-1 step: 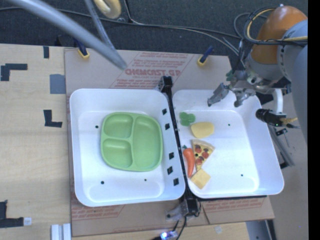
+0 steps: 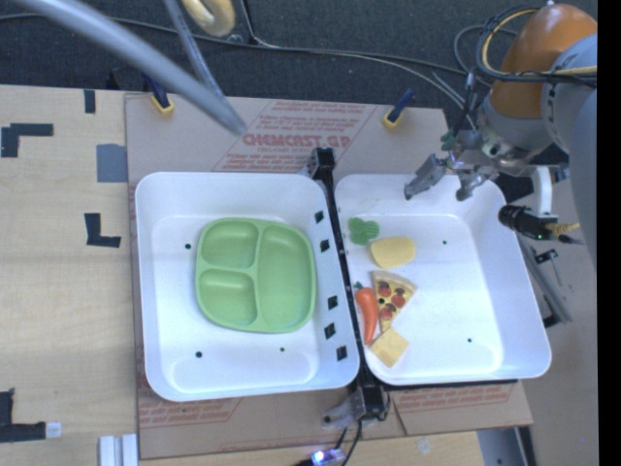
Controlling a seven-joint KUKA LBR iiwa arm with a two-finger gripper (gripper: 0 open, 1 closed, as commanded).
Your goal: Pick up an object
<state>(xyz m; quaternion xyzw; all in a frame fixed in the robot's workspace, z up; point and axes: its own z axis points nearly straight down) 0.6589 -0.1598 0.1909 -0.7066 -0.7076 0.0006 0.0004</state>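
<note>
Camera view shows our gripper (image 2: 439,184) spread open and empty over the right bin (image 2: 485,289) — its far edge. The toy food — yellow piece (image 2: 392,252), pizza slice (image 2: 392,294), carrot (image 2: 367,316) — lies toward seven o'clock from it, against the bin's left wall.

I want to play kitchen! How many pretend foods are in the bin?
5, all along the right bin's left side: green leaf, yellow chip, pizza slice, carrot, cheese. None look hidden.
</note>
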